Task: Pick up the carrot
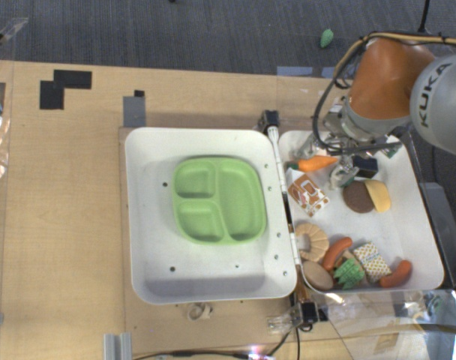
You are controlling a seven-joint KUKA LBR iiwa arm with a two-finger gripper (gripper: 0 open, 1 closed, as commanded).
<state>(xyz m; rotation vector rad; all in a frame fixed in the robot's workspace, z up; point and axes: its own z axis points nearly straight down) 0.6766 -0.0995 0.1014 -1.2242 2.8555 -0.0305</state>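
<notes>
Wooden counter (pixel 63 223), grey carpet (pixel 213 21) beyond. Left bin (pixel 145 276) holds a green tray (pixel 217 201). Carrot (pixel 318 164) lies in right bin (pixel 427 231), far-left part, just beside the claw (pixel 346 165); claw's state unclear.

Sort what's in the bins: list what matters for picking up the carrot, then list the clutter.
For the job: carrot, hand beside it.

Clutter: green tray, brown cookie, yellow wedge, sausage, patterned box.
</notes>
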